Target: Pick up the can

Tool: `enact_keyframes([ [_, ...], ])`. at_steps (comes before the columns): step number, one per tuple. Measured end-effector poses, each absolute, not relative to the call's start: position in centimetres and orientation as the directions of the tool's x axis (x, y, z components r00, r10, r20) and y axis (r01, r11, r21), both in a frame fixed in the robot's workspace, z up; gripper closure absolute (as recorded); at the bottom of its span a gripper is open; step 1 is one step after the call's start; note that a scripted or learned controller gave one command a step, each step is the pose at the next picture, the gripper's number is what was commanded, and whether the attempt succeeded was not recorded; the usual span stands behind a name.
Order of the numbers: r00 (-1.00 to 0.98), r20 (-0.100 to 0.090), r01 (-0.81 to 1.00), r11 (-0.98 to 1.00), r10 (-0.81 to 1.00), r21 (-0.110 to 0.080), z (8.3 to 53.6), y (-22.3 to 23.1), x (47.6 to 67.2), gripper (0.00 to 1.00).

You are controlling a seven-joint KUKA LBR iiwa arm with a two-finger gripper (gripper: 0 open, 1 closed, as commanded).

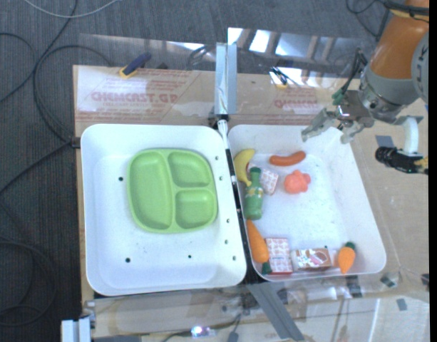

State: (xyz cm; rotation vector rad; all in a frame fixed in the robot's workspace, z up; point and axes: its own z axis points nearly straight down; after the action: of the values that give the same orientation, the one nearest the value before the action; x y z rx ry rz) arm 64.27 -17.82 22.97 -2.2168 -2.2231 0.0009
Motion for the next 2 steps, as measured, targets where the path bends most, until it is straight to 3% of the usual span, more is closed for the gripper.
enact_keyframes([
  [1,0.040,0.001,0.999,-0.040,0.999,-0.003,10.1,-16.5,57.8,0.00],
  [2,0.073,-0.003,0.997,-0.072,0.997,0.014,9.1,-19.2,51.9,0.00],
])
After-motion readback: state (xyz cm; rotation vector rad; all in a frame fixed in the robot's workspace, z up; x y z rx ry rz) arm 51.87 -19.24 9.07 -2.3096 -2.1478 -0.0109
